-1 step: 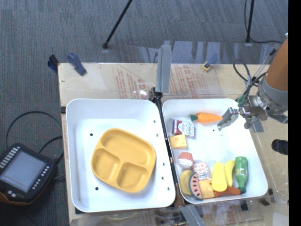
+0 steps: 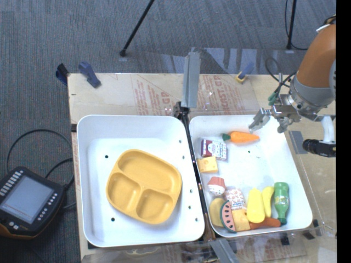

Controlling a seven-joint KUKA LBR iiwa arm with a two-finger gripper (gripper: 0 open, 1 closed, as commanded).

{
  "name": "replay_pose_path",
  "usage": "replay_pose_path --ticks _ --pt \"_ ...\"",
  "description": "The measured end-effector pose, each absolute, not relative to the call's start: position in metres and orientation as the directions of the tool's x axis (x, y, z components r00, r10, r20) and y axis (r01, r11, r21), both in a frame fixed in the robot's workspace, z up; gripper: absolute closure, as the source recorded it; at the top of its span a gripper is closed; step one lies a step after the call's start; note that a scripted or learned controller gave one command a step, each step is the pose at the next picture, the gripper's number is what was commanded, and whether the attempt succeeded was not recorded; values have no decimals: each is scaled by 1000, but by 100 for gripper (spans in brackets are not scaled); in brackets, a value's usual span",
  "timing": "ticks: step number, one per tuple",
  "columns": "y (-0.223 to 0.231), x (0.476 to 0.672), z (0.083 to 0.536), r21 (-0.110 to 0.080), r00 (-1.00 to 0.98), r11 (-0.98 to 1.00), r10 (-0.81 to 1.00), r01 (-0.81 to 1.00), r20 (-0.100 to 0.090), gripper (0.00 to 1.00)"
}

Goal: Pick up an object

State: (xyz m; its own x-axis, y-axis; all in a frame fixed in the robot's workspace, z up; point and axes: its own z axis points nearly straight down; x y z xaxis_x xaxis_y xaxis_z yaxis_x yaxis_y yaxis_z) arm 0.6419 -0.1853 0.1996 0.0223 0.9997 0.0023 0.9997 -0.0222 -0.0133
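Note:
My gripper (image 2: 270,122) hangs over the back right corner of the right bin (image 2: 293,166), fingers spread apart with nothing between them. Just below and left of it lies an orange toy carrot (image 2: 242,137). Further left sit a small dark red carton (image 2: 213,148) and a yellow cheese block (image 2: 208,164). Along the bin's front edge are a green bottle (image 2: 280,200), a yellow piece (image 2: 255,206), a watermelon slice (image 2: 240,220), and a small red-and-white item (image 2: 216,186).
The left bin (image 2: 93,141) holds a yellow divided plate (image 2: 143,186). A grey upright post (image 2: 191,81) stands behind the seam between the bins. A tablet controller (image 2: 24,199) lies on the floor at left. Tripod legs stand behind the bench.

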Motion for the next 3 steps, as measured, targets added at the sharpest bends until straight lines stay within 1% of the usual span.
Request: replay_pose_path --ticks 1,2,3 --pt "-178 644 85 -5 5 -5 1000 1000 2 0" --pt "-184 644 129 1 127 -127 992 992 0 0" --pt "-183 643 85 -7 122 -122 992 992 1 0"
